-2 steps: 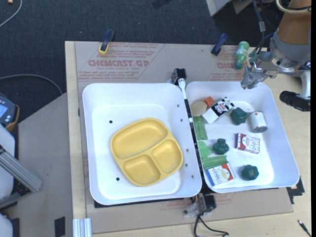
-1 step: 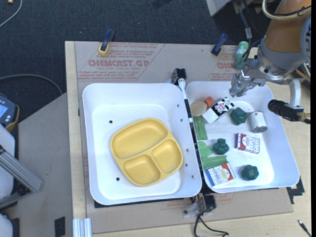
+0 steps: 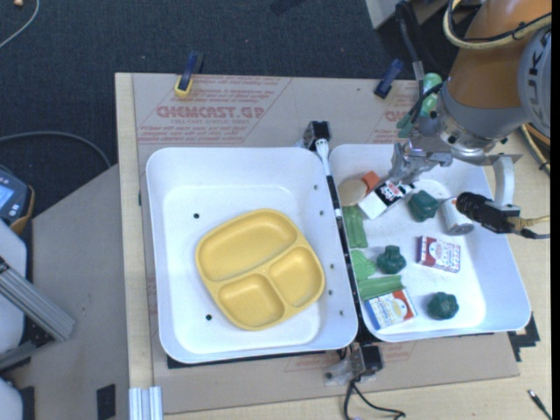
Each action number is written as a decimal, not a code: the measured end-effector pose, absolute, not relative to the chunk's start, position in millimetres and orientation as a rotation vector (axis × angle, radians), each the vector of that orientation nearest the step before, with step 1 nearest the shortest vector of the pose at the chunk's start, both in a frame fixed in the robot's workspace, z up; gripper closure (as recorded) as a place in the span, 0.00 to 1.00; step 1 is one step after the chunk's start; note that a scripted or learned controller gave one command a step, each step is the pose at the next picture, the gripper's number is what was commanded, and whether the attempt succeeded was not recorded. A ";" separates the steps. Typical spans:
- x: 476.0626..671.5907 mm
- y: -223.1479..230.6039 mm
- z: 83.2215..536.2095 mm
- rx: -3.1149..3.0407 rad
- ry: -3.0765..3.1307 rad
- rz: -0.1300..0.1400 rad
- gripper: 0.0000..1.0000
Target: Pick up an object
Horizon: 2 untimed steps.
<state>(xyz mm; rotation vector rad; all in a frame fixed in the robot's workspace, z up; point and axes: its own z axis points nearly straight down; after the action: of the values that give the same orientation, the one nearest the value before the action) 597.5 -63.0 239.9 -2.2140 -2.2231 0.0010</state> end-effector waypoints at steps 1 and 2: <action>569.8 -21.5 244.1 -2.214 -2.222 0.002 1.00; 535.6 10.7 242.8 -2.215 -2.221 0.004 1.00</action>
<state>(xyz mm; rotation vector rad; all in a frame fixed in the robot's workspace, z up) 535.6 10.7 242.8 -2.2151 -2.2212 0.0035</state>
